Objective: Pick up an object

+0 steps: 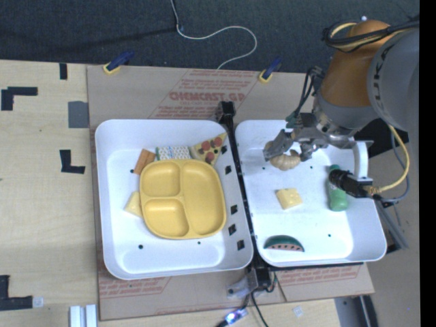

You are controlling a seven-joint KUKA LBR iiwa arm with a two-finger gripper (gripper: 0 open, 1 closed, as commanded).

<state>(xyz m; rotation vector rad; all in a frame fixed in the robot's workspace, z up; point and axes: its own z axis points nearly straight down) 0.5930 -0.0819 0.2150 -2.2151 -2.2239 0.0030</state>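
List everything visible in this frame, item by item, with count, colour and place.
Bins: 2, white, side by side on the bench.
Divided plate: 1, yellow, middle of the left bin, lying over other items.
Items under the plate: several, mixed colours, poking out at its top and left edges; a pizza slice among them.
Cheese wedge: 1, pale yellow, centre of the right bin.
Watermelon slice: 1, red with green rind, near edge of the right bin.
Green item: 1, green, right side of the right bin.
Tan item: 1, beige, far part of the right bin, right under the gripper.
Cable: 1, white, on the dark floor beyond the bench.
Gripper: 1, grey, over the tan item.
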